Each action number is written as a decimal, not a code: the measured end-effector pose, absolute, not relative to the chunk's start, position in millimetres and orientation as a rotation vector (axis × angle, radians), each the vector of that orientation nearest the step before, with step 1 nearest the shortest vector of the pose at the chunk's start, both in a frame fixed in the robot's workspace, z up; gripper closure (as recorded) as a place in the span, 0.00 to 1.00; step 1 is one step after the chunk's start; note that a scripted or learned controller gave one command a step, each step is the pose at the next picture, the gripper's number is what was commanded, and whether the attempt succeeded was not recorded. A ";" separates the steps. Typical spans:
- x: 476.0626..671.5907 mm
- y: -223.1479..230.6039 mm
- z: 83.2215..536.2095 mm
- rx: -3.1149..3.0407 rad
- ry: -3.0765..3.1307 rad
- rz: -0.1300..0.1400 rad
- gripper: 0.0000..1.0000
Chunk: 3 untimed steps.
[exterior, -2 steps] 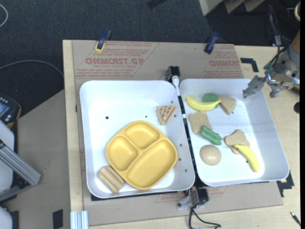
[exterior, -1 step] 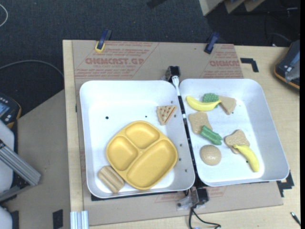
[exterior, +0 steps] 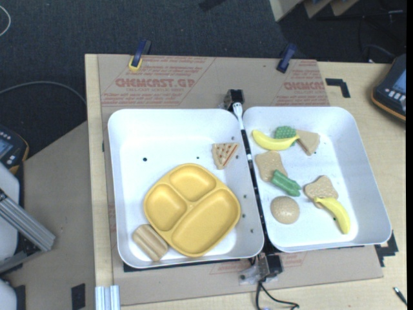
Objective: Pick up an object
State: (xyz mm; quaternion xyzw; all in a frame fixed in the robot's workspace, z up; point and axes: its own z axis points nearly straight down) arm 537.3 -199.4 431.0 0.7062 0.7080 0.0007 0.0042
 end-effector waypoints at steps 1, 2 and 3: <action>481.4 -225.7 391.3 2.229 2.219 -0.004 1.00; 476.9 -195.6 219.9 2.232 2.234 -0.009 1.00; 478.9 -71.9 181.9 2.215 2.242 0.000 1.00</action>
